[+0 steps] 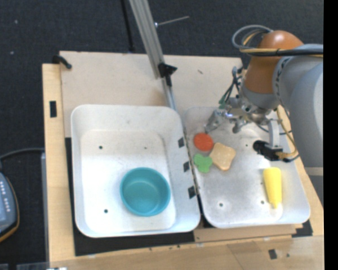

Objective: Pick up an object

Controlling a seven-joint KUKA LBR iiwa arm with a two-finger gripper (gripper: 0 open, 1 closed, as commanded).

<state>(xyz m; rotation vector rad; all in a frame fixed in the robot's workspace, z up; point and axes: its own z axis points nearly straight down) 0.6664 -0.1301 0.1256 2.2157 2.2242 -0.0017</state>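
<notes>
Gripper [224, 122] is down over the far end of the right bin [242, 198], fingers [213, 121] spread wide, and there is nothing between them. Empty-handed, then. The grey arm [304, 94] comes in from the right, its orange band [266, 61] sitting above the wrist.

Just in front of the gripper, near the bin's left wall, sits a cluster of three. The red piece [203, 142] is closest to the fingers but apart from them. The green piece [202, 162] lies just below it, and the tan piece [223, 156] is tucked against both on the right. All three rest on the bin floor.

Further out, well apart from the cluster, a yellow piece [272, 186] lies lengthwise along the right side of the bin.

Across in the left bin [101, 128], a teal bowl [145, 192] stands upright on the near side, mouth up.
</notes>
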